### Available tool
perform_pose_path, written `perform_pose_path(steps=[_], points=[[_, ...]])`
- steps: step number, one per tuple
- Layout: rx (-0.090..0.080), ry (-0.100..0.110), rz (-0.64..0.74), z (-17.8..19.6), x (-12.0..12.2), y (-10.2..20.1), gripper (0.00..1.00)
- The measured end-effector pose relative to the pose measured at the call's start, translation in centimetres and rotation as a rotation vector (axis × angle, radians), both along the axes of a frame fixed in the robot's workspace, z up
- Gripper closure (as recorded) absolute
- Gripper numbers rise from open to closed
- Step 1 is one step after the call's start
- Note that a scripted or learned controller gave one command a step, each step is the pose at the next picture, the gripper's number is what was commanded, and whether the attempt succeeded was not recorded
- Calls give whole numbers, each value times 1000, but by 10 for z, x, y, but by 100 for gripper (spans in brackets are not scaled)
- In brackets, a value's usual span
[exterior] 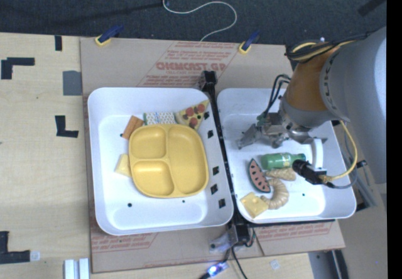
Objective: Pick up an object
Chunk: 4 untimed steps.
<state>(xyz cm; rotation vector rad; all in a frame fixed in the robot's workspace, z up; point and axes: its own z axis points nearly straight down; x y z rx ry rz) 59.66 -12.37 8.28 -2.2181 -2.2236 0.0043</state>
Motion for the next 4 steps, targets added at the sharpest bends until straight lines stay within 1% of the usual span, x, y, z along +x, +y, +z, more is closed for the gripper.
perform_pose_path(steps=[1, 2, 3, 4], points=[[1, -1, 0, 12, 1, 0, 100], [2, -6, 0, 72, 0, 8, 100], [1, -7, -1, 135, -2, 8, 100], [2, -2, -1, 142, -2, 9, 100]])
